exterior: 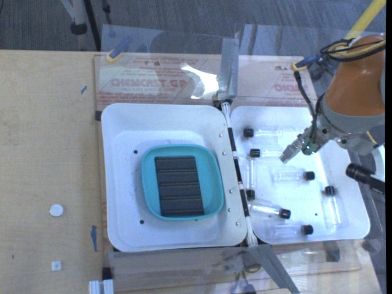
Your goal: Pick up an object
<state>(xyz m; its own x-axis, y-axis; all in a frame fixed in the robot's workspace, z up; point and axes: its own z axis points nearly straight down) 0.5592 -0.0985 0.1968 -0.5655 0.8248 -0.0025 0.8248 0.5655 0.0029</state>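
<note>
Left bin (116, 164): held 1 teal tray (181, 180). Right bin (358, 219): scattered black-capped clear vials (268, 210) (about 7). Gripper (290, 153) hovering at 12 o'clock of that bin's centre, nothing visibly held; grip state impossible to tell.

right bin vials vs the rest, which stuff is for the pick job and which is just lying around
For the job:
- clear vials with black caps
- right bin
- gripper

Lying about:
- teal tray holding a dark ribbed block
- left bin
- white disc on the bench
</note>
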